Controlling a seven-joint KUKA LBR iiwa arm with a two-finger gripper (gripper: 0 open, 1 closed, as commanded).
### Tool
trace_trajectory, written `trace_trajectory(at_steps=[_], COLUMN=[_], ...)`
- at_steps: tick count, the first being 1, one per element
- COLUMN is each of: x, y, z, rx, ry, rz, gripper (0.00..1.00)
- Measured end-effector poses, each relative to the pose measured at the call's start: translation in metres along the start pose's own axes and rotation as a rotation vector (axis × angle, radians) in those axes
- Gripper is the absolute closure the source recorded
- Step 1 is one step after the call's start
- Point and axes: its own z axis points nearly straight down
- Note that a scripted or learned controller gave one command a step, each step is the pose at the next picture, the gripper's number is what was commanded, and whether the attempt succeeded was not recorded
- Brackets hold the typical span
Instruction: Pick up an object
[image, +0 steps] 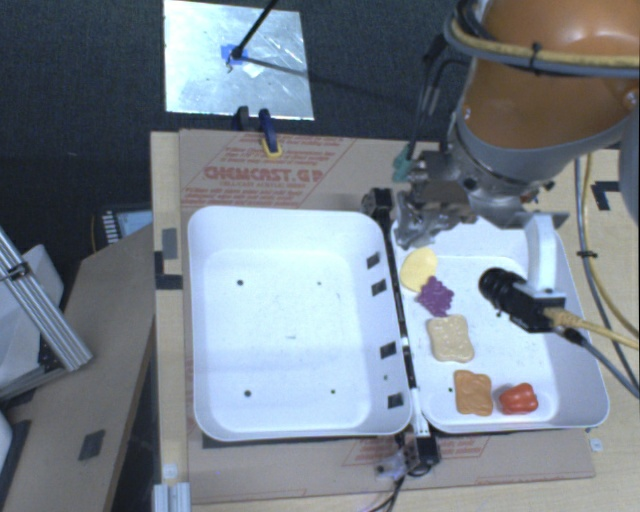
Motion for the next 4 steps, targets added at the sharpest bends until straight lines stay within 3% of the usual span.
trace_trajectory(at_steps=[1, 2, 3, 4], x=[0.058, 0.061, 0.112, 0.099], y=[0.048, -0.018, 0.053, -0.019], z=[0.009, -0.112, -0.101, -0.104], rx=[0.005, -0.006, 0.006, 0.007], ry=[-0.001, 0.005, -0.002, -0.001], rz=[0.0, 0.001, 0.0, 0.002], gripper=[1.0, 1.0, 1.0, 1.0])
